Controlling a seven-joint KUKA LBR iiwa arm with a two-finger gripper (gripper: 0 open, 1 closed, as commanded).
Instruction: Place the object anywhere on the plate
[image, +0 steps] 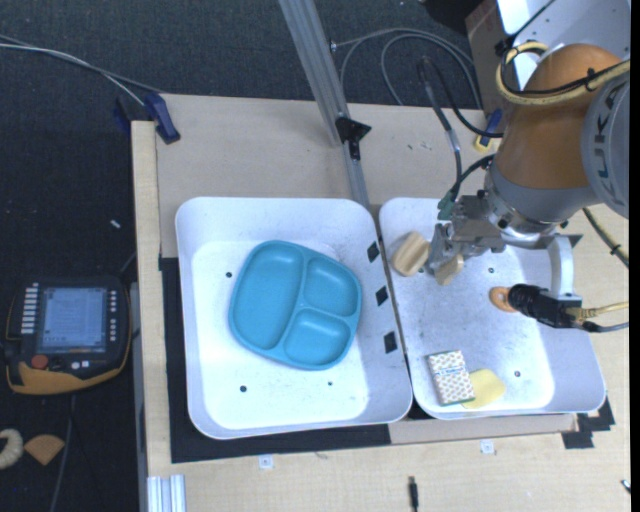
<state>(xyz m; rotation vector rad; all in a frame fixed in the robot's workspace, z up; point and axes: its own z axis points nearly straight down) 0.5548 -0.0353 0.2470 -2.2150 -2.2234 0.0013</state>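
Camera view: pincer (443, 262) half hidden under the wrist, its spread unclear, beside tan block (409, 254).

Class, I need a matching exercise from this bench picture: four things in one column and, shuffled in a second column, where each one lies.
Things:
1. blue divided plate
2. tan rounded block
3. patterned small box
4. handheld screen pendant

Places:
A. right bin, near front edge
B. outside the bins, far left
C. left bin, centre
D. right bin, beside the gripper

Pairs: 1-C, 2-D, 3-A, 4-B
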